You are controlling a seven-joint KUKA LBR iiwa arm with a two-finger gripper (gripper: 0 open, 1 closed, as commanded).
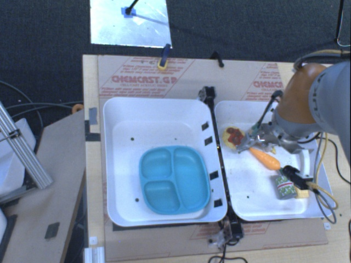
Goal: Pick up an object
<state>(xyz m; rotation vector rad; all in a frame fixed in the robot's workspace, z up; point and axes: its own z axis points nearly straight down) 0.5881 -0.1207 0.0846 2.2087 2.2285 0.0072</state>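
An orange carrot-shaped piece [265, 159] lies in the right bin [247, 204], its long axis slanting from upper left to lower right; its upper-left end sits just below and right of the gripper [245, 143], touching or nearly so; a small red item [235, 135] rests just left of the gripper; whether the gripper stands wide or narrow cannot be told; further right and below lies a green speckled can [284, 186]; the left bin [126, 122] holds a blue divided tray [174, 178].
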